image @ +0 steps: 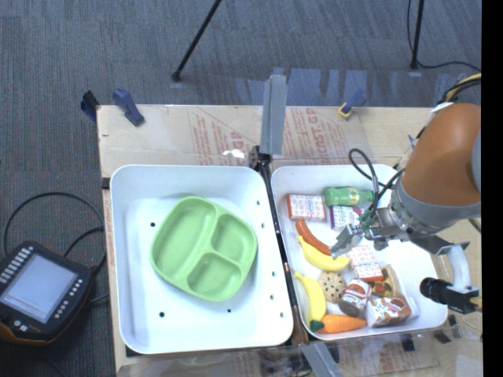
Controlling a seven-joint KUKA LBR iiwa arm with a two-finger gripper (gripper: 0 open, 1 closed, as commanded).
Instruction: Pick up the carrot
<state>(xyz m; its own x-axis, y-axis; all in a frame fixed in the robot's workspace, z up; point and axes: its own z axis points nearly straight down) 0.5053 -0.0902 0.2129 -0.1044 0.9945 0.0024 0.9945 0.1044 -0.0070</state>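
The carrot (343, 323), orange with a green top at its left end, lies along the near wall of the right bin (409, 258). My gripper (362, 242) hangs over the middle of that bin, well back from the carrot and a little to its right. Its fingers (343, 243) look open with nothing between them, and a small pink box (366, 262) shows beneath. A toy can (355, 295) and a cookie (332, 287) lie between the gripper and the carrot.
The right bin also holds two bananas (322, 259), a red chili (309, 231), a green bottle (342, 196), small boxes (306, 206) and a snack bag (389, 306). A green divided plate (204, 247) sits in the left bin (130, 289).
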